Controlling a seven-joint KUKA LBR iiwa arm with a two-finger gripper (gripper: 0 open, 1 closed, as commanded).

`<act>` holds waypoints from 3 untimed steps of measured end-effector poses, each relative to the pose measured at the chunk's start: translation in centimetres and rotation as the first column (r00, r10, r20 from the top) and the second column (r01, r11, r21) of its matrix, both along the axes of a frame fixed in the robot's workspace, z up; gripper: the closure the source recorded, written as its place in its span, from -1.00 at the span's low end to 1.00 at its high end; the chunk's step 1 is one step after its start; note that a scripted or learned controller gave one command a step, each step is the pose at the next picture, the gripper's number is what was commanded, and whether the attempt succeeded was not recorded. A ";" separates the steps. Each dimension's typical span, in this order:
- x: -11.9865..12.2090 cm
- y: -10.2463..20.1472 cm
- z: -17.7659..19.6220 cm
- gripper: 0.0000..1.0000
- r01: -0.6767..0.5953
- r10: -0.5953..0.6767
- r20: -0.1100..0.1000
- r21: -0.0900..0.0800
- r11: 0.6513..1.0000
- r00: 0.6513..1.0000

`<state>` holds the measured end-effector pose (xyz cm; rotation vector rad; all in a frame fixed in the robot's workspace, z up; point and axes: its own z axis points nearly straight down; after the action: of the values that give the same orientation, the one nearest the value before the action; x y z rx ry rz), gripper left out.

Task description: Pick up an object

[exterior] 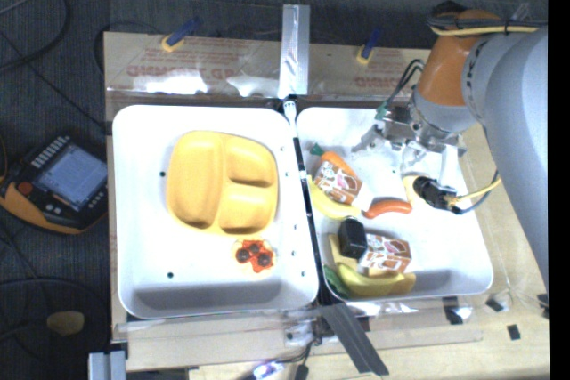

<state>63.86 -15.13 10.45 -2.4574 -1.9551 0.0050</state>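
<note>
The right bin (445,254) holds several items. An orange-and-white packet (337,179) lies on a yellow banana-shaped piece (326,203). An orange-red sausage-shaped toy (388,208) lies just right of them. Nearer the front, a black block (352,238) and a second printed packet (386,255) rest on another yellow piece (370,283). My gripper (397,136) hangs low over the bin's far right part, beyond the sausage toy and apart from it. Nothing shows in its grasp.
The left bin (142,262) carries a large yellow divided plate (223,182) and a small red-orange cluster (256,254) near its front. A black cable loop (432,192) hangs beside the wrist. A handheld pendant (53,184) lies on the floor at left.
</note>
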 end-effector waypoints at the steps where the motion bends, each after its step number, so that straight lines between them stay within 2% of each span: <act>1: -3.0 4.4 -1.4 -1.00 -0.162 0.162 0.014 -0.008 0.987 0.987; 2: -5.8 1.0 -1.4 -1.00 -0.162 0.162 0.014 -0.005 0.987 0.987; 3: -8.5 3.9 -1.4 -1.00 -0.260 0.260 0.017 -0.009 0.965 0.965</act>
<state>55.36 -11.20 9.08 -2.1912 -2.2731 -0.0109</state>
